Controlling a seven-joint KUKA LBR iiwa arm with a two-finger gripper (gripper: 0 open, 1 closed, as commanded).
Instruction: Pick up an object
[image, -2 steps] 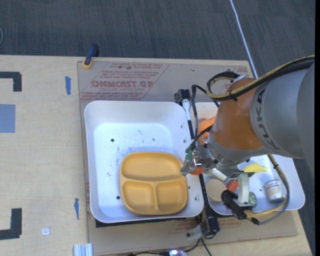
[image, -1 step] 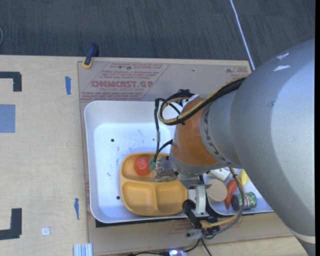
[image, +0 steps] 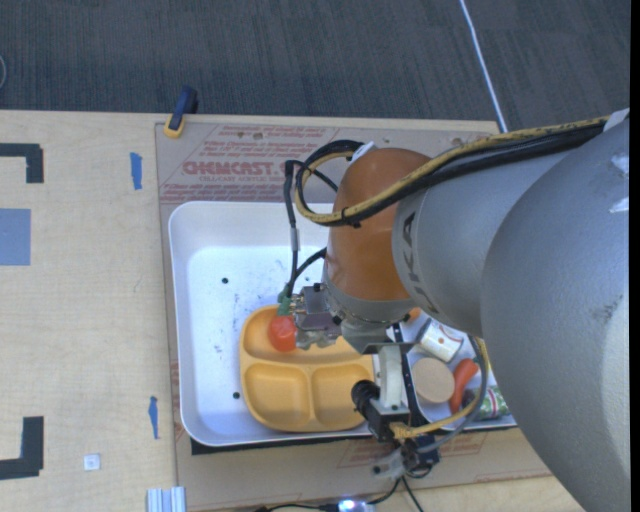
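Pick not done yet, as far as I can judge. My pincer (image: 300, 325) is down low in the left bin (image: 205, 300), over the upper left part of the yellow divided tray (image: 300, 392). A small red object (image: 283, 334) sits right at my tip, in the tray's upper left compartment, touching or just beside the hardware. Whether it is actually between my grasping parts, I cannot tell: my wrist and the orange band (image: 365, 240) block the view from above. So whether the pincer is apart or together, I cannot tell either. Nothing visibly lifted.

What's left, my guess: confirm a hold on the red thing, then raise clear of the tray. If the grab misses, it likely stays in that compartment.

Other candidates: in the right bin, mostly hidden under my arm, an orange carrot-like piece (image: 464, 382), a round tan disc (image: 433, 381) and a white item (image: 440, 343) lie close together near the lower edge.

Pose: my arm (image: 540, 300) comes in from the right, big grey link crossing over the right bin, wrist pointed roughly straight down into the left bin. Black and yellow cables (image: 320, 190) loop around the orange band. The counter (image: 80, 300) left of the bins carries blue and black tape marks.
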